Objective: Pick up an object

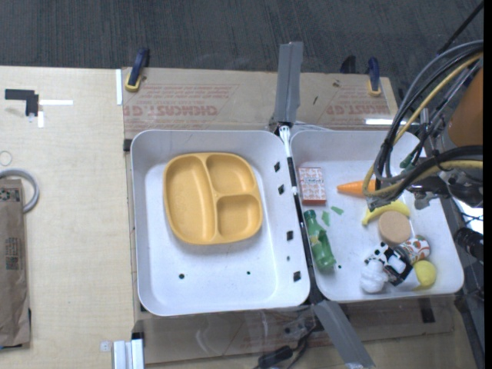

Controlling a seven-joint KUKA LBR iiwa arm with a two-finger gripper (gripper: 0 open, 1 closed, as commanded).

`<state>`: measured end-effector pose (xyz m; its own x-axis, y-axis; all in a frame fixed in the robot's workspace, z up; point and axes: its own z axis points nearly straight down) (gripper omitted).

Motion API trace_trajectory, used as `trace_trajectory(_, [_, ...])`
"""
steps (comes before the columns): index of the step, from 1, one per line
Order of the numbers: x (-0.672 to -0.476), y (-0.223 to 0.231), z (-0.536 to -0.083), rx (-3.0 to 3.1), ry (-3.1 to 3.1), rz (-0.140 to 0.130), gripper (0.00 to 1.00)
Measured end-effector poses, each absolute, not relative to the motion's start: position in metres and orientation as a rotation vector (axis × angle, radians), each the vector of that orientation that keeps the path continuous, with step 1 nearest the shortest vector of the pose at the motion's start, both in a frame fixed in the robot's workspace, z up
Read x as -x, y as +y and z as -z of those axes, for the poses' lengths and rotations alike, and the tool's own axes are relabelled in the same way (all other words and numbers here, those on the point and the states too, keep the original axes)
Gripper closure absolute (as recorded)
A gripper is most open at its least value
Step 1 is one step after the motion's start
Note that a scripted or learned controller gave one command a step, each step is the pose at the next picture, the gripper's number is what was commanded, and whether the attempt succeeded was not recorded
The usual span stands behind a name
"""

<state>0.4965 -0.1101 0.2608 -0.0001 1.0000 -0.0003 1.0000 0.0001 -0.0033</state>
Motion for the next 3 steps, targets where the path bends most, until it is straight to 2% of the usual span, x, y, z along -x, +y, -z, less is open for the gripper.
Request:
trace_trajectory(1, [-0.567, -0.135, -0.198, 2.141, -2.299, -0.003, 0.00])
trace_trajectory(2, [-0.589, -0.162, -0.092, 2.202, -2.242, -0.002, 0.00])
trace_trajectory(3, [-0.589, -0.164, -0.101, 2.206, -2.240, -0.002, 1.00])
